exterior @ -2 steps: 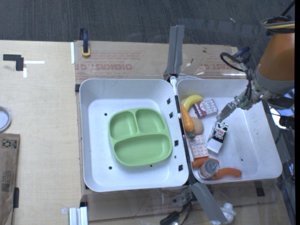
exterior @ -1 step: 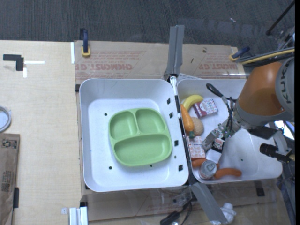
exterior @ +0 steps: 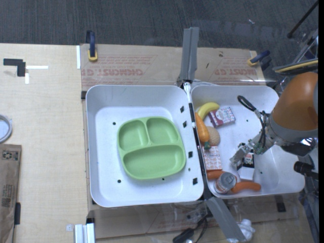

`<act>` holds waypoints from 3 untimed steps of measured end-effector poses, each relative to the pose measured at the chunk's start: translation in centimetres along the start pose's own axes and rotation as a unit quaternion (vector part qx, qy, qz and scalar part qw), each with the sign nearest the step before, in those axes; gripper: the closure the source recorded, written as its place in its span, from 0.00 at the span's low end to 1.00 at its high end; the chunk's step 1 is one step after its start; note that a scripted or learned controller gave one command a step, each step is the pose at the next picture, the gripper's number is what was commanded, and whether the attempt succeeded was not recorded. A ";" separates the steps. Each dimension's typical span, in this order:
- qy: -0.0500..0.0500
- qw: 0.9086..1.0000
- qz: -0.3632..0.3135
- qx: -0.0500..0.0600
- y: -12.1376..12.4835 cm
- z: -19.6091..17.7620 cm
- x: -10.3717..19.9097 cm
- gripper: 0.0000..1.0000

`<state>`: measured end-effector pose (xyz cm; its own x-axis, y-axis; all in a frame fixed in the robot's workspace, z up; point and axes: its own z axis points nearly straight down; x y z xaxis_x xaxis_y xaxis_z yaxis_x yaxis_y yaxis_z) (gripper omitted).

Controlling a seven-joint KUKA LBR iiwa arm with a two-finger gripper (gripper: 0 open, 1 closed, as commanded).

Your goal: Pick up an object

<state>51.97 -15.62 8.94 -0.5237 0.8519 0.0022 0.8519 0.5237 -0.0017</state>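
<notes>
while the left bin (exterior: 101,151) holds a green tray (exterior: 151,148), the claw (exterior: 244,156) state is unclear.

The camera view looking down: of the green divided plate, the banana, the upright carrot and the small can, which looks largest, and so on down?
1. Green divided plate, much the largest.
2. Upright carrot and banana look close in size; I won't rank them.
3. Small can, smallest.

Red mirrored lettering on cardboard sheet (exterior: 152,65) behind the bins, too reversed and blurred to read reliably
</notes>
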 end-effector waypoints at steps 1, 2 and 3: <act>-0.001 1.000 0.001 -0.002 0.2 -0.9 -0.1 1.00; 0.000 1.000 -0.006 0.000 0.1 -3.7 0.1 1.00; -0.001 1.000 -0.007 0.000 3.7 -12.1 2.1 1.00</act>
